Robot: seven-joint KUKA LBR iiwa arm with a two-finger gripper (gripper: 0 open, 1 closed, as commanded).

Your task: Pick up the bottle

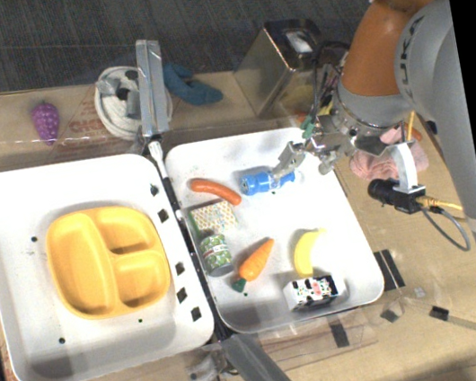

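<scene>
Brown counter (20,146) carries two bins, and the small blue plastic bottle (263,179) lies sideways just right of the orange sausage (214,190), the grey claw (289,156) touching it, grip indiscernible.

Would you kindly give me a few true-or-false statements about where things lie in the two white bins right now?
1. The yellow divided plastic tray lies in the left white bin. True.
2. The small blue bottle lies in the left bin. False: it lies in the right white bin.
3. The orange toy carrot lies left of the yellow toy banana. True.
4. The hand hovers above the tray. False: it is beside the bottle.
</scene>
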